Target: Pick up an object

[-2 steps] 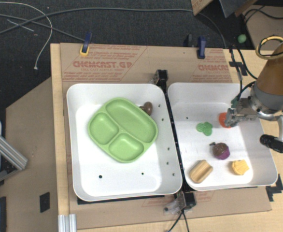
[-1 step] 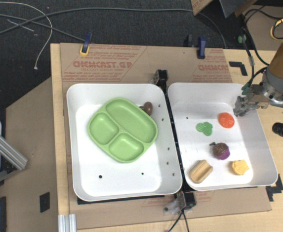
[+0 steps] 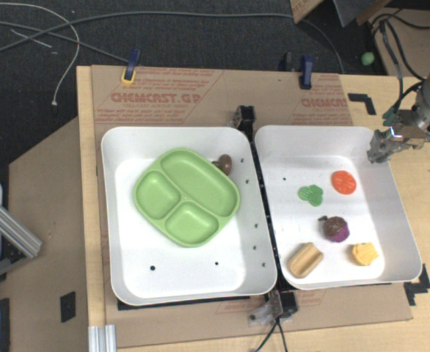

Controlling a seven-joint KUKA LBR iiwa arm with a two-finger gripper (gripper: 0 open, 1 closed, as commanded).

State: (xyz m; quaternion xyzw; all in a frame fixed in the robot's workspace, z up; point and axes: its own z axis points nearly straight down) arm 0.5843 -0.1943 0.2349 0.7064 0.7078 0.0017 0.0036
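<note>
Gripper hovers at right bin's upper-right rim; finger state: cannot tell. Orange tomato nearest: likely light, smooth, round. Grasp across its middle.

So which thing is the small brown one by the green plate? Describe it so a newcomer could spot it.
Start at the left bin, which holds a green divided plate. The small brown object sits at the plate's upper right edge, near the divider between the bins, the sole loose item in that bin.

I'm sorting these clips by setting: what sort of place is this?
Most likely a robotics lab bench, not a kitchen: two white bins sit on a cardboard-covered bench held by blue clamps, loose cables lie on the dark floor, and the food looks like toys.
</note>
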